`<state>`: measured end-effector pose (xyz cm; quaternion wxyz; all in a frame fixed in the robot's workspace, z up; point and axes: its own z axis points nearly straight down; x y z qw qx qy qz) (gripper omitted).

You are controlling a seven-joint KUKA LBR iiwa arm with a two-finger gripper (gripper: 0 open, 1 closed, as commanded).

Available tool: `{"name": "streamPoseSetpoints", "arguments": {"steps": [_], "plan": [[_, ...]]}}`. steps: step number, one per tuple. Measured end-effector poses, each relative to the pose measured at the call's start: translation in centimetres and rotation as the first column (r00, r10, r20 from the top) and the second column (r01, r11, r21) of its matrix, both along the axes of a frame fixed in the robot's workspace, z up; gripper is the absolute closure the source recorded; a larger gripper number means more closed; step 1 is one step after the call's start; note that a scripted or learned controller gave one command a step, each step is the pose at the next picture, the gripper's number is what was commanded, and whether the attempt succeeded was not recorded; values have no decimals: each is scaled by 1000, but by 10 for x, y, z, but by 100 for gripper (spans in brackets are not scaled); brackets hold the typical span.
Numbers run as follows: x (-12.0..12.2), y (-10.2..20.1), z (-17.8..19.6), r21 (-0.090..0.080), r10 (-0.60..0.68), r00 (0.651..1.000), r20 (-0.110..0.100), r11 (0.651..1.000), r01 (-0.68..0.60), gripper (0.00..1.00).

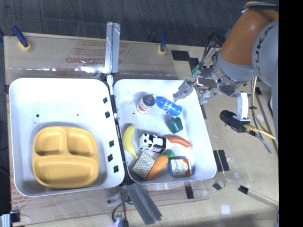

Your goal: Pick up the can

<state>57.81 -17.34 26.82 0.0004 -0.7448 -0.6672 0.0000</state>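
A: Jaw state? Cannot tell. Gripper (182, 92) poised over far right corner of right bin (204, 141), arm (246, 46) slanting in from right.

B: Around it?

A: Blue bottle (168, 105) just beside, green cup (175, 124) nearer.

B: Can (179, 167)?

A: Near right corner, touching carrot (158, 168). Banana (129, 141) left. Left bin (19, 126): yellow tray (65, 157).
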Motion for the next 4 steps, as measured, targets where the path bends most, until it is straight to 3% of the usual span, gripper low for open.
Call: {"name": "streamPoseSetpoints", "arguments": {"steps": [1,2,3,4], "plan": [[19,68,-104,0,-149,989,-5,989,149,0],[17,82,-177,-1,-151,988,-5,988,151,0],[17,82,-167,0,-148,989,-6,989,148,100],[32,170,-76,0,-327,945,-3,945,327,100]]}}
